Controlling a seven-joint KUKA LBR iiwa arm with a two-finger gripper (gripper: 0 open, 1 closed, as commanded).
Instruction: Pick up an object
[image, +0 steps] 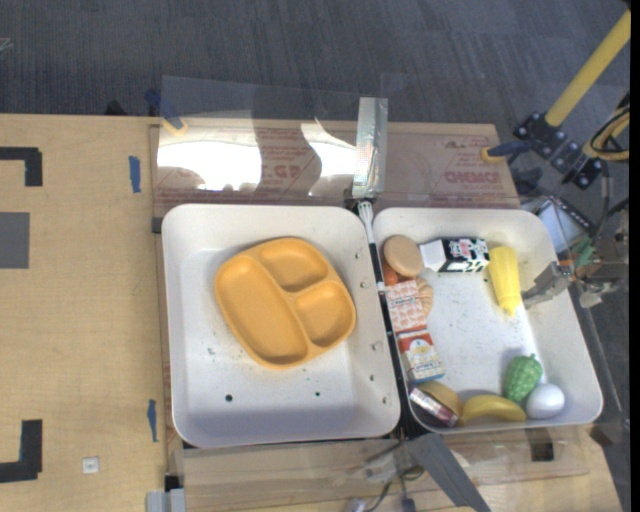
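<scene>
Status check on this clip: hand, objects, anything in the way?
Hand at right bin's right edge, holding nothing seen. Yellow plastic corn cob lies just beside it. Green toy vegetable and white egg sit nearer the front.

The hand (553, 281) shows at the right side of the camera view, a small grey metal tip pointing left and slightly downward; the darker wrist parts and cables behind it trail off toward the frame's right edge
</scene>
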